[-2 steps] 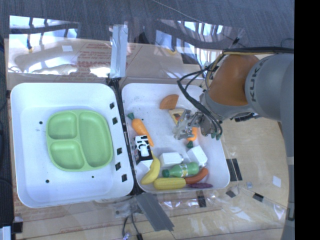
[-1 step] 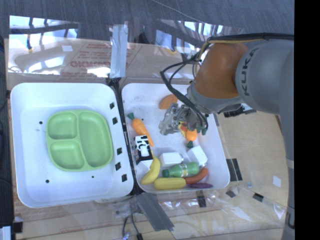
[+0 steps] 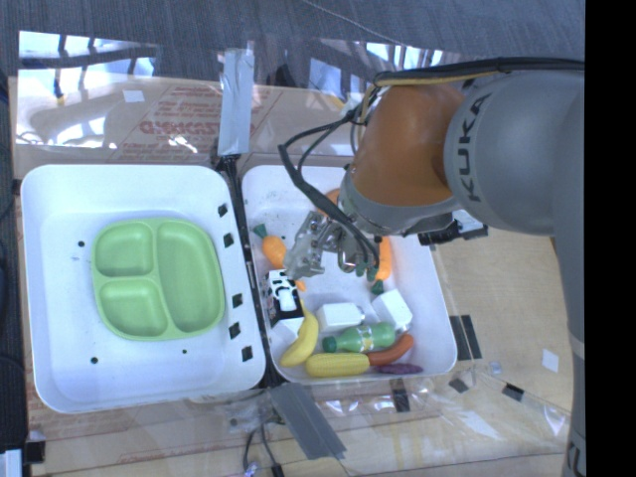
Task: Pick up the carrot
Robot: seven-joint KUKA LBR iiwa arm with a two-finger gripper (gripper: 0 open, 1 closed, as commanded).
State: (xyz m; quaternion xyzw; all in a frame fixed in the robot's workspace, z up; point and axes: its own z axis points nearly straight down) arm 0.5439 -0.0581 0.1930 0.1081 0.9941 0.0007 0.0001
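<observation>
Right of centre, carrot: I read the orange stick with a green stub at its lower end as the carrot [image 3: 384, 262]; it lies against the right bin's [image 3: 437, 306] right wall, nearly upright in the frame, its top hidden under the arm [image 3: 427, 147].
Handling: it looks like a light, stiff plastic toy, smooth and likely slippery; I'd pinch across the orange body near the middle, not the green tip.
Claw: the claw [image 3: 320, 246] hangs just left of the carrot, over the bin's middle; I cannot tell how it stands, and I see nothing gripped.
Neighbours: a white block [image 3: 396, 308] just below the carrot, a green bottle [image 3: 360, 339], a red chilli [image 3: 394, 351], two bananas [image 3: 316, 351], and an orange piece [image 3: 272, 250] by the left wall.
Risk: the wall crowds one side, so I judge a slip likely.
Left of frame: the other bin holds a green divided plate [image 3: 159, 278].
Worktop: taped plastic sheet [image 3: 149, 117] beyond the bins.
</observation>
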